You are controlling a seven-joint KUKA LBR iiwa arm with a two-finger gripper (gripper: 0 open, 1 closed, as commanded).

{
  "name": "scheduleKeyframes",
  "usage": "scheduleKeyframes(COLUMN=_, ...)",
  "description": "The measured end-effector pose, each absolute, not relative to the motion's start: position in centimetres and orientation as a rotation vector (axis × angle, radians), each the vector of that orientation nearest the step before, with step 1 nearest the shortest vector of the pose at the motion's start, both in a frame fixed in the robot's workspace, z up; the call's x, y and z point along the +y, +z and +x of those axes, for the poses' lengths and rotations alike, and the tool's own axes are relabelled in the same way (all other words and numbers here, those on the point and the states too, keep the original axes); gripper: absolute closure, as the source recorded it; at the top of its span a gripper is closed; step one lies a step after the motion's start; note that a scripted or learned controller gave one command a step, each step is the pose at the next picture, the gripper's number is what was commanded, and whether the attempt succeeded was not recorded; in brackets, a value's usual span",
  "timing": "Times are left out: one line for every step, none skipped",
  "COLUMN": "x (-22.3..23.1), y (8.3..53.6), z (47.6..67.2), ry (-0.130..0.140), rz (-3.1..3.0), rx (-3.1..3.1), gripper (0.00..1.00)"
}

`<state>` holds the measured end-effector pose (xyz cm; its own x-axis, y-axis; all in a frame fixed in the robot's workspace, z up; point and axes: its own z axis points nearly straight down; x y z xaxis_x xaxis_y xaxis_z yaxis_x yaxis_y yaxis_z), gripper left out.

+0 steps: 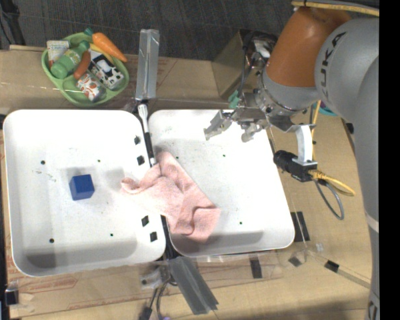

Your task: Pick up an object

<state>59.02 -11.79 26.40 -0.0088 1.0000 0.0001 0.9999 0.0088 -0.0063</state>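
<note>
The gripper is seen at upper centre-right, jaws spread, nothing between them. A pink cloth is draped across both bins' divider; a blue cube is noted at left.

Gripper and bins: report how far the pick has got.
Done: nothing lifted yet. The blue cube sits in the left bin; the pink cloth drapes over the divider, mostly in the right bin. In hand: the gripper hangs open over the right bin's far edge, holding nothing. Left: descend, grasp, lift.
</note>
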Motion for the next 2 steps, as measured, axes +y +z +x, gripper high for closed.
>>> scheduleKeyframes(x=-9.8, y=11.1, z=57.9, ry=0.009, rz=-2.172, rx=-2.260, gripper=0.00)
scheduleKeyframes(x=-10.5, y=9.0, z=52.1, ry=0.004, rz=-2.072, rx=-2.355, gripper=0.00)
